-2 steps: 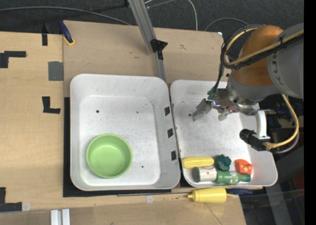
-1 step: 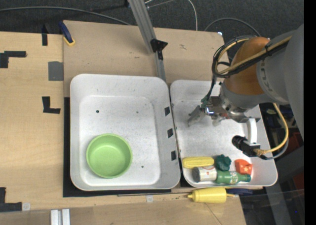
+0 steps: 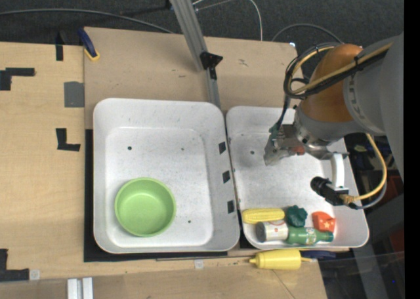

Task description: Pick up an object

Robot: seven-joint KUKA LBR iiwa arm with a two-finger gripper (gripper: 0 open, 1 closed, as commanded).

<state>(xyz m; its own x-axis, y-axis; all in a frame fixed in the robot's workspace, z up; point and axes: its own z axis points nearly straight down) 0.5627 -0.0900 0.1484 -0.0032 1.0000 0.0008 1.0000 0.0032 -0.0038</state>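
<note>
Jaws [image 3: 274,153] are seen low over bare floor in the right bin [image 3: 252,127] — open or closed cannot be told. Corn [image 3: 262,215], a can [image 3: 270,231], a green bottle [image 3: 308,235] and an orange piece [image 3: 323,221] are bunched along the near wall — well apart from the jaws.

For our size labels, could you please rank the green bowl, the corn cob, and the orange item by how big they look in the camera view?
1. Green bowl, clearly largest.
2. Corn cob.
3. Orange item, smallest, though partly hidden.
</note>
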